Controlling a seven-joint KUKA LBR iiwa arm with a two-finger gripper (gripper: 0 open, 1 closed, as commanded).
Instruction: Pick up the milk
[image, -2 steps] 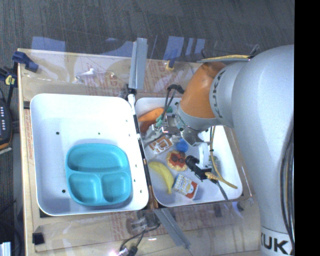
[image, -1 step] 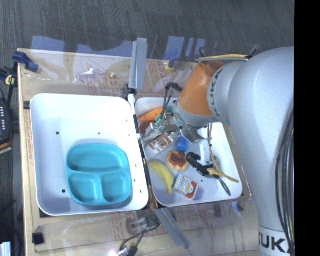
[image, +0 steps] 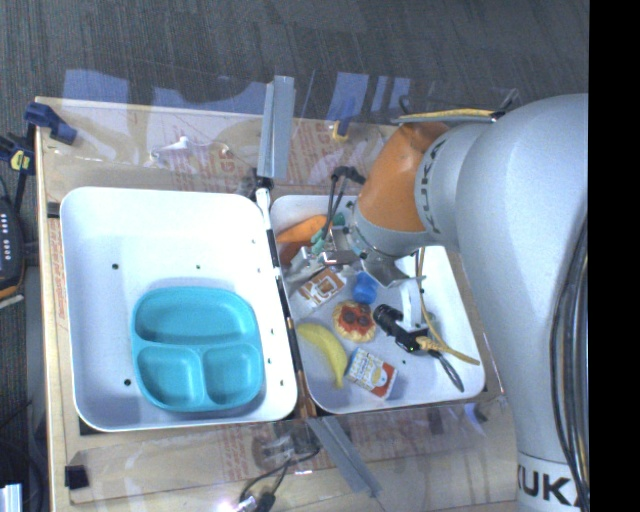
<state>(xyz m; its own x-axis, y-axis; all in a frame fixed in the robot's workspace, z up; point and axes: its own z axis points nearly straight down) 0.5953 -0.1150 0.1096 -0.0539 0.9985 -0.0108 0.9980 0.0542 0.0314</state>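
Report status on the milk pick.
Gripper low in right bin, grip state unclear. Milk carton lying just below it. Banana, pizza slice crowd close.

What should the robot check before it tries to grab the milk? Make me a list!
1. Milk carton in view, near the right bin's front edge: ok.
2. Milk free on top: ok.
3. Banana crowding the carton: not ok, they look close.
4. Gripper above the milk: not ok, it sits farther back, by the small box.
5. Fingers open: cannot tell.
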